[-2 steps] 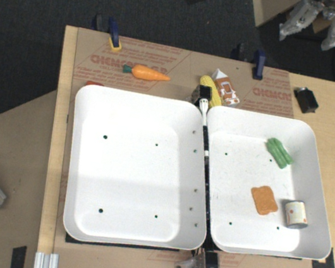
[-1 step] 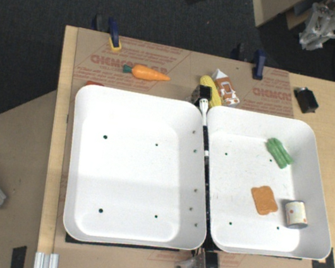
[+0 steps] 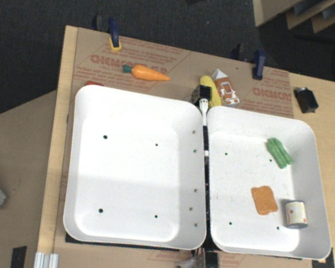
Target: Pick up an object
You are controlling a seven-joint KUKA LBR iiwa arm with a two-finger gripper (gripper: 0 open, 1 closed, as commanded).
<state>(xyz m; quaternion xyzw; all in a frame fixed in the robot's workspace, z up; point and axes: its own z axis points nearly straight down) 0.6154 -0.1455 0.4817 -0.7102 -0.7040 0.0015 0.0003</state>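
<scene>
The small can (image 3: 295,214) lies on its side in the right bin (image 3: 237,174), just beside an orange sponge (image 3: 264,200); likely light, rigid, prone to rolling, best pinched across its ends

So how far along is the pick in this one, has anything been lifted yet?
Done: nothing looks picked. The green piece, the orange-brown slab and the small can all lie on the floor of the right bin; a toy carrot rests on the board behind the left bin. In hand: nothing. Left: the whole pick, meaning approach, grasp and lift of one object.
</scene>
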